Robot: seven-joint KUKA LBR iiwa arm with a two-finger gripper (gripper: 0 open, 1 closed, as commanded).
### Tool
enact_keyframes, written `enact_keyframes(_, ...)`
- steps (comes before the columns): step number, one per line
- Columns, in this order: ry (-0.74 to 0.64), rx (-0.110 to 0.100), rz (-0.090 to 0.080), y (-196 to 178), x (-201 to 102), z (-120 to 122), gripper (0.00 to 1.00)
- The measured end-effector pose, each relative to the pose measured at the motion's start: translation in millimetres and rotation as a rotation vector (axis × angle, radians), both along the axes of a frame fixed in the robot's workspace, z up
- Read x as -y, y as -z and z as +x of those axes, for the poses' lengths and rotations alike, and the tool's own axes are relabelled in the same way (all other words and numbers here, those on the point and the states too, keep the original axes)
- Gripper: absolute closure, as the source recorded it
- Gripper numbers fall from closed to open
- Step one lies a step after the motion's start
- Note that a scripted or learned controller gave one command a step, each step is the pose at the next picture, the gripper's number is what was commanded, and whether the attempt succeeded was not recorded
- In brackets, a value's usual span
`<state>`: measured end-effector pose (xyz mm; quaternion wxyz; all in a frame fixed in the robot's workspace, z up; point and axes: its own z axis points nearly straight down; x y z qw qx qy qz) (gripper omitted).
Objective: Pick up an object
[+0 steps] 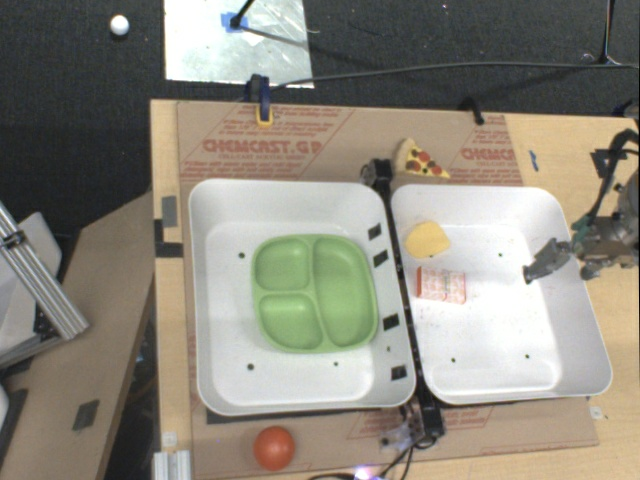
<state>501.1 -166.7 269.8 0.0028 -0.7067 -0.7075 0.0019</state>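
Note:
In the right bin [560, 368] a yellow rounded piece [427, 238] lies near the back left corner. Just in front of it lies a small red-and-white packet [441, 286]. My gripper [546, 261] hangs over the right side of this bin, well to the right of both objects and touching neither. Nothing shows in its grasp. A green divided plate [315, 293] lies flat in the middle of the left bin [215, 368].
A toy pizza slice [422, 160] lies on the cardboard behind the bins. A red ball [273, 448] sits in front of the left bin. Black clips [381, 259] run along the seam between the bins. Cables hang at the far right.

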Motion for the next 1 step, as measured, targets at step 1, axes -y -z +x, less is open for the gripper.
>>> enact_keyframes(1, -0.003, 0.009, -0.002, -4.5, -0.3, 1.8, 0.00)
